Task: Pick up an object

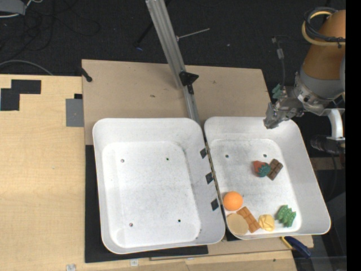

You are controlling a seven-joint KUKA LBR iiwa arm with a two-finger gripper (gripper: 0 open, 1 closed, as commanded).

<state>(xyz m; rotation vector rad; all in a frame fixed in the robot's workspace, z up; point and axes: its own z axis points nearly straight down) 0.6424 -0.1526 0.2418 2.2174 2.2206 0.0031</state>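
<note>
On tan bench [45, 168], white bins [113, 130]

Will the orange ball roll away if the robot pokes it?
Probably. The orange ball looks round and smooth, so a push may send it rolling. The bin wall and the tan block beside it might stop it. It may slip from the gripper.

From my console I see a tan board [135, 89] under the bins, a pale wooden bench [39, 168] far across from the gripper, dark floor with cables [67, 16], and a slanting aluminium rail [169, 49].
</note>
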